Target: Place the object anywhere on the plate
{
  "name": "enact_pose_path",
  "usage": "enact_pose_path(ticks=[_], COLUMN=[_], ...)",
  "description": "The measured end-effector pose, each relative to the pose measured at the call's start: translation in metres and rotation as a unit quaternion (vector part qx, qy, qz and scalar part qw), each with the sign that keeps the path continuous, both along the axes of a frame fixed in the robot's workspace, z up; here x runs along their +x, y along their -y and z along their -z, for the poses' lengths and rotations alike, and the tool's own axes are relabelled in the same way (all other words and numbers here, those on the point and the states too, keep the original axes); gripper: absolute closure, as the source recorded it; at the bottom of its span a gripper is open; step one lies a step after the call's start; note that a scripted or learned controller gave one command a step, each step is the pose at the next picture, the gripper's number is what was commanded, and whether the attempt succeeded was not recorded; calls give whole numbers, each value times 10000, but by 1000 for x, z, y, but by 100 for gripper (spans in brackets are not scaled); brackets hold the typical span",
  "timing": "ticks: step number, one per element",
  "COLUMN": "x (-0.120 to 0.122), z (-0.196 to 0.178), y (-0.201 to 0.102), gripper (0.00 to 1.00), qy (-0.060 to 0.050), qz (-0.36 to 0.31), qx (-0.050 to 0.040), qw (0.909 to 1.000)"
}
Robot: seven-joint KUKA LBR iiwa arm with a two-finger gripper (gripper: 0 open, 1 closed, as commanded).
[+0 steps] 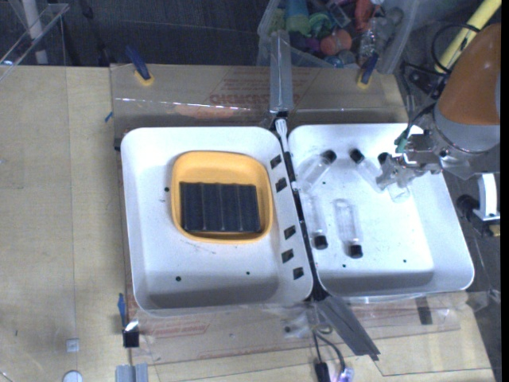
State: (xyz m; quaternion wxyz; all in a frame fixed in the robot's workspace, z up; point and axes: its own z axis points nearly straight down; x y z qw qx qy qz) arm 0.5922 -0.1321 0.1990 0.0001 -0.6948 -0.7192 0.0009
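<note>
- Two white bins side by side on a tan bench; left bin (pixel 147 237), right bin (pixel 421 253).
- Left bin: yellow plate (pixel 183 169), rounded-square, with a dark ribbed insert (pixel 221 208) lying flat in its middle.
- Right bin: several clear tubes with black caps. One tube (pixel 316 169) lies slanted near the divider at the upper left; another tube (pixel 345 225) lies roughly upright in view near the bin's centre, black cap at its lower end. A loose black cap (pixel 320 241) sits just beside the divider.
- Gripper (pixel 395 175) is at the right bin's upper right, low over the floor, with a clear tube-like object (pixel 391 178) at its tip. Open or closed: cannot tell; too blurred to say whether the object is held.
- Arm (pixel 469 94): orange band, enters from the right.
- Clear sheet behind the bins carries faint red printing (pixel 238 94), not legible.
- Clear tub of coloured toys (pixel 334 14) at the top.
</note>
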Motion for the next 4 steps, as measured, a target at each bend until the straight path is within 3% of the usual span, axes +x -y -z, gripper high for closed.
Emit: enact_pose_path(ticks=[1,2,3,4], x=[0,20,56,43], z=[0,1,38,1], y=[0,-27,44,11], gripper=[0,0,0,0], qy=[2,26,32,20], qz=[2,-1519,-3058,-3781], qx=[0,-1,-10,4], qw=[10000,9884,9521,9257])
